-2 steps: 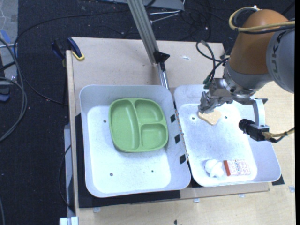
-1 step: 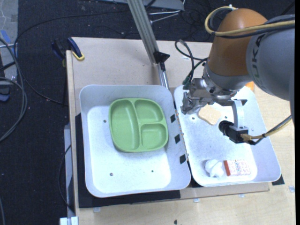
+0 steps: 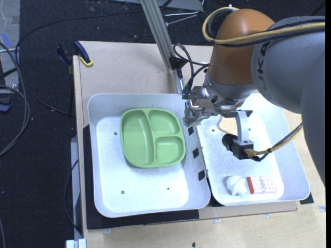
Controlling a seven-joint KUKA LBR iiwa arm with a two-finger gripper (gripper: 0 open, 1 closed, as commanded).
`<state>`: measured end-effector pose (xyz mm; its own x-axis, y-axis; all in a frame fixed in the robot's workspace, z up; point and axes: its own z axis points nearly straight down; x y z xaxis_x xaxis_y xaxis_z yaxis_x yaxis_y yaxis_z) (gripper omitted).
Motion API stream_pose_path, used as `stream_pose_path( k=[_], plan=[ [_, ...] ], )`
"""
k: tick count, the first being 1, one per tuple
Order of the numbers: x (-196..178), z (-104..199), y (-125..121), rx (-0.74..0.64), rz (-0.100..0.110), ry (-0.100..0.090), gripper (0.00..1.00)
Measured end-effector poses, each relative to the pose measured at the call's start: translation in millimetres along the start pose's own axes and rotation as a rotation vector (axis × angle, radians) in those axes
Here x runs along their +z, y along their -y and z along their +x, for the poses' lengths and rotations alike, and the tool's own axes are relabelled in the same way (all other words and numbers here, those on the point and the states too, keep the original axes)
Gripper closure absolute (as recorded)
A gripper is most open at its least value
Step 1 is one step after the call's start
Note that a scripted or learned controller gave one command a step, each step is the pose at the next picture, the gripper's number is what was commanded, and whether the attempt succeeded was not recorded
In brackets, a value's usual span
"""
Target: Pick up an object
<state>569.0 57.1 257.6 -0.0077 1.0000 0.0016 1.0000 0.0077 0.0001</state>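
Note:
A green divided plate (image 3: 152,137) lies flat in the left bin (image 3: 106,190), toward its upper right. In the right bin (image 3: 290,138), near the front edge, a small white crumpled object (image 3: 236,185) rests beside a red and white packet (image 3: 263,184). My gripper (image 3: 192,115) hangs under the orange-banded wrist over the wall between the two bins, just right of the plate's upper right corner. The wrist hides most of it, and nothing can be seen held in it.
A black cable connector (image 3: 237,146) dangles from the wrist over the middle of the right bin. A slanted metal pole (image 3: 158,27) rises behind the bins. The bare wooden bench (image 3: 124,68) stretches behind the left bin.

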Motion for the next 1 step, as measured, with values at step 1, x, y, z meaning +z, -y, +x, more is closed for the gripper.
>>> stream_pose_path(
  k=[1],
  plan=[
    [6.9,42.6,5.4,0.000,0.002,0.001,1.00]
  ],
)
